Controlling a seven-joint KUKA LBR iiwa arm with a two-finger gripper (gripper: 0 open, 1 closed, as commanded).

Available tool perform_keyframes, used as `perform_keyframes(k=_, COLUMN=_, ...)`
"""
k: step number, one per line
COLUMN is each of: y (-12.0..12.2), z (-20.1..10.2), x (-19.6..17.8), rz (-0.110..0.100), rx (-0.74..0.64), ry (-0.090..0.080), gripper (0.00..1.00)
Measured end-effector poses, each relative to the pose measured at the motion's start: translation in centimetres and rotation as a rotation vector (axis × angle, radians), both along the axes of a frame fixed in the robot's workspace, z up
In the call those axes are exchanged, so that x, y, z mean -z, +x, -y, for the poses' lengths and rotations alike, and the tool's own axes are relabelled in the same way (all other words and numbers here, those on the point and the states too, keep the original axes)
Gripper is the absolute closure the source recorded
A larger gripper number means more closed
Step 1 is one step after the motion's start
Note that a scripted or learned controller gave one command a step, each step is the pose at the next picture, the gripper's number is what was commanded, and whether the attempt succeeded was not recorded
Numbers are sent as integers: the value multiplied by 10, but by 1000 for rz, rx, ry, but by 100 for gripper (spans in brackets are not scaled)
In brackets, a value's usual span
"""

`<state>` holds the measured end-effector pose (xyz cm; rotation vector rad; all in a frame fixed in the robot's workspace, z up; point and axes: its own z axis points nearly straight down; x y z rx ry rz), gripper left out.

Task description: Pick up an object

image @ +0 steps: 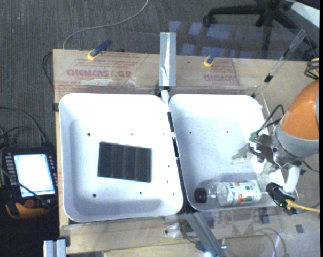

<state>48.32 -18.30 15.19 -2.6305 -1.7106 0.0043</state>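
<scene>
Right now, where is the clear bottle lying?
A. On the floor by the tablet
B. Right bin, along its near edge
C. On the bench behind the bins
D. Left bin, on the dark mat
B: the clear bottle lies on its side along the near edge of the right bin.

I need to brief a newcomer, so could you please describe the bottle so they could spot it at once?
Find the right-hand shallow white bin of the pair. Along its near edge a clear plastic bottle lies on its side, dark cap pointing toward the left bin. The other item, a flat dark ribbed rectangle, lies in that left bin.
</scene>
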Motion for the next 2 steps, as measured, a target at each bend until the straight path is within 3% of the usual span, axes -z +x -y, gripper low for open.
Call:
perform_keyframes(k=1, y=0, z=2, x=12, rz=2, rx=-289, ry=0, gripper=0)
perform_keyframes(k=2, y=4, z=-5, x=60, rz=13, rx=-562, ry=-6, gripper=0)
